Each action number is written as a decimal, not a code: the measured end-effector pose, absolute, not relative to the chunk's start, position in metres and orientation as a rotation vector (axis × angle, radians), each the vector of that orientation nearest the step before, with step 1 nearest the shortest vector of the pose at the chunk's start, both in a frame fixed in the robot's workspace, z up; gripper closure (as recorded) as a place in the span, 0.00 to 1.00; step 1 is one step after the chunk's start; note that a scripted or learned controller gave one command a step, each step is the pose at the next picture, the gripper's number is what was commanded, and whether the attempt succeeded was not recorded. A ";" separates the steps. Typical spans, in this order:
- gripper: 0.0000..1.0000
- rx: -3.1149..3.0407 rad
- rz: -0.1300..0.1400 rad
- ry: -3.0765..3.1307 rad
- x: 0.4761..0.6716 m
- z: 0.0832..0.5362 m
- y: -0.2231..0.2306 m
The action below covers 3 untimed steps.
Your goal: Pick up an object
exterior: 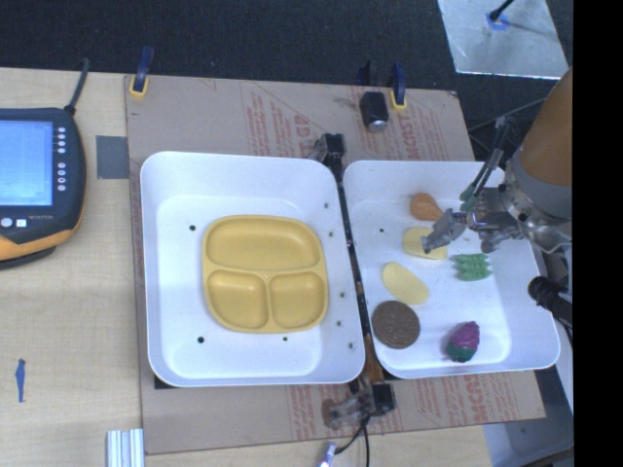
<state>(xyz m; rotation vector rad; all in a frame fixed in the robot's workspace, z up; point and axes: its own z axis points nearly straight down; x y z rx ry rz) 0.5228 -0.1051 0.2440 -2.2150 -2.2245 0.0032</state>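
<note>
In the right bin [521, 353], the gripper [456, 230] hangs with fingers apart directly over the pale yellow piece [421, 242], its left finger touching the piece's right edge, the orange piece [423, 205] lying just beyond on the far side.

both white bins [243, 178] look like smooth, slightly glossy plastic. the yellow divided tray [265, 272] is matt plastic. beneath lies brown printed cardboard [282, 115], dull and flat, on a pale wood-grain bench [68, 339]. the gripper [467, 230] shows bare grey metal.
</note>
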 end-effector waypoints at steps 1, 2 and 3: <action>0.00 -2.216 0.006 -2.225 0.587 0.162 -0.138; 0.00 -2.214 0.006 -2.226 0.640 0.091 -0.168; 0.00 -2.217 0.002 -2.224 0.656 0.092 -0.186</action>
